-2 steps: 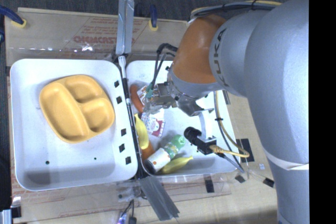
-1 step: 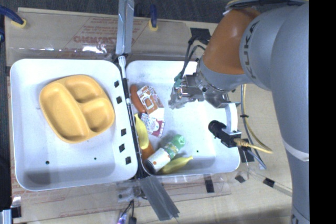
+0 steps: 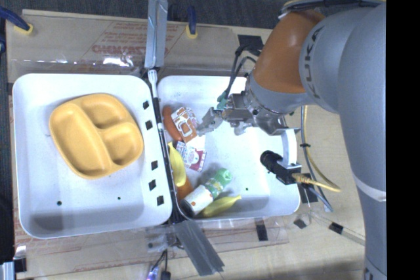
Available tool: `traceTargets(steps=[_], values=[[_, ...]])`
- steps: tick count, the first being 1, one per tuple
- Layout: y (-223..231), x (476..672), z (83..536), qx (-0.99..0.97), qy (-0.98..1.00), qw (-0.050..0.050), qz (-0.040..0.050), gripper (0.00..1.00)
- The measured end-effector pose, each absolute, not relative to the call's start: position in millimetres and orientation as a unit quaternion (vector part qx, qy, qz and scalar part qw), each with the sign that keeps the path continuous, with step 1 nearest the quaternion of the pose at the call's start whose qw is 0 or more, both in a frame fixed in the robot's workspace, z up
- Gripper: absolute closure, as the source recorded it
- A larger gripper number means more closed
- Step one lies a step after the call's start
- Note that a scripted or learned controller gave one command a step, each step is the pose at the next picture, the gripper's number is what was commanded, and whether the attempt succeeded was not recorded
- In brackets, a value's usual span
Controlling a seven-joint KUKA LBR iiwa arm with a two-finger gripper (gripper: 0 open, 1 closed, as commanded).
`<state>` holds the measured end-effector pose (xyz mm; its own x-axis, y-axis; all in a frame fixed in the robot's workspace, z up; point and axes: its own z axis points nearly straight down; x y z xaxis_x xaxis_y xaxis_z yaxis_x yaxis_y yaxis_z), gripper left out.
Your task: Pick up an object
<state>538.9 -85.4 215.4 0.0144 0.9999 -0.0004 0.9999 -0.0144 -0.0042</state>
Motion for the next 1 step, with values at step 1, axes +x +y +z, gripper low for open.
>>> traceTargets(steps=[1], values=[[-89.8,587.3,105.6,-0.724,-0.69,0.001,0.001,0.0]])
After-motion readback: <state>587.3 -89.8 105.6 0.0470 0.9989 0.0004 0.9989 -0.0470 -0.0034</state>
